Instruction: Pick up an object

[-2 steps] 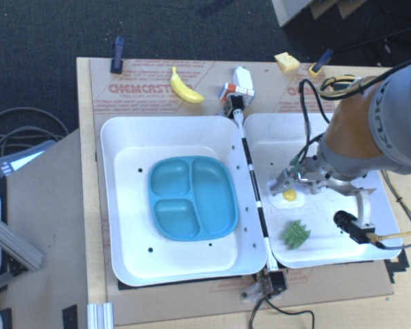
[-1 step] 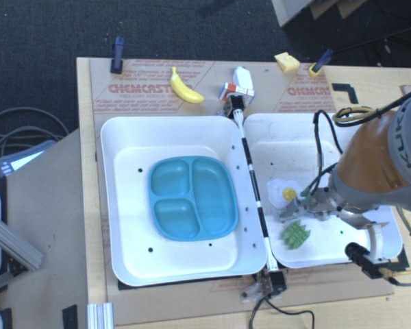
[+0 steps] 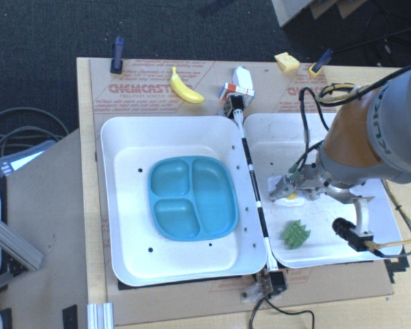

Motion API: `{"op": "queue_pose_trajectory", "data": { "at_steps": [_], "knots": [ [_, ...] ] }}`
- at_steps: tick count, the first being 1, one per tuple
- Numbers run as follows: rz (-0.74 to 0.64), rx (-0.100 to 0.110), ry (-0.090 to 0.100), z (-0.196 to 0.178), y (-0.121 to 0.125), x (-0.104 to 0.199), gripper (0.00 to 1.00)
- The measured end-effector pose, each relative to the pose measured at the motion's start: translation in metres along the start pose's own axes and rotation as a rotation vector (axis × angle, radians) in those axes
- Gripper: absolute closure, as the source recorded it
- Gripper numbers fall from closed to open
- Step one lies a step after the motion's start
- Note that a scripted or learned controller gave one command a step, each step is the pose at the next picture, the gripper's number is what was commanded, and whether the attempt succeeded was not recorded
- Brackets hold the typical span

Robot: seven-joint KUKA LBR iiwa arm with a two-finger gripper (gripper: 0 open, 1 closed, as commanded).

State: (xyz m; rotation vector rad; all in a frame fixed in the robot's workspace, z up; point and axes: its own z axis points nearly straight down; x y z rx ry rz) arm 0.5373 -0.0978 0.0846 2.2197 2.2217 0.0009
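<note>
My arm reaches in from the right, and my fingers (image 3: 285,189) are low in the right bin (image 3: 274,132), near its left wall — whether they are spread or pressed together I cannot tell. Something small, white and yellow (image 3: 288,199) lies right under them. A green leafy piece (image 3: 296,233) sits nearby, toward the bin's front edge, with bare floor around it. The left bin (image 3: 123,149) holds a blue divided plate (image 3: 193,197) with a wide white margin. A banana (image 3: 183,88) rests on the worktop (image 3: 151,81) beyond.
</note>
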Motion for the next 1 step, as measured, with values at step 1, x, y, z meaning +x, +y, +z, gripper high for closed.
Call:
{"op": "queue_pose_trajectory", "data": {
  "at_steps": [1],
  "knots": [
    [0.001,-0.004,-0.002,-0.0112,0.0009,-0.0007,1.0]
  ]
}}
